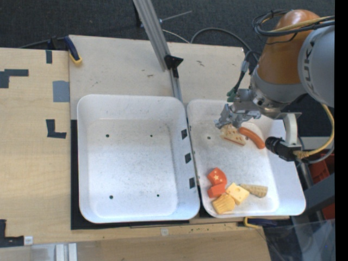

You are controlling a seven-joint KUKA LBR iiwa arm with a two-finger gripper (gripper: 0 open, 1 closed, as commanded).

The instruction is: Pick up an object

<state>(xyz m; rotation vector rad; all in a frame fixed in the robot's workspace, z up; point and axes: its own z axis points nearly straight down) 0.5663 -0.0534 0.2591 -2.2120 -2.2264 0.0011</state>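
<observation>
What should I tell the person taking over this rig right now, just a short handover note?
Gripper: low in the right bin, at the bread-like wedge; finger state unclear, nothing visibly held.
Objects: wedge and orange sausage piece lie together near the bin's top; red piece, yellow blocks and tan cone cluster near the front.
Done: nothing lifted.
Left: grasp one object and lift it.

Setting is looking like a robotics lab. A grey and orange robot arm (293, 53) is reaching over a pale worktop (125, 64) that is carrying two white bins (130, 105). Loose cables (217, 34) are trailing across dark carpet (81, 7). Tape marks (60, 91) are sitting on a plywood board (30, 162), and a metal pole (155, 29) is leaning over the setup.
</observation>
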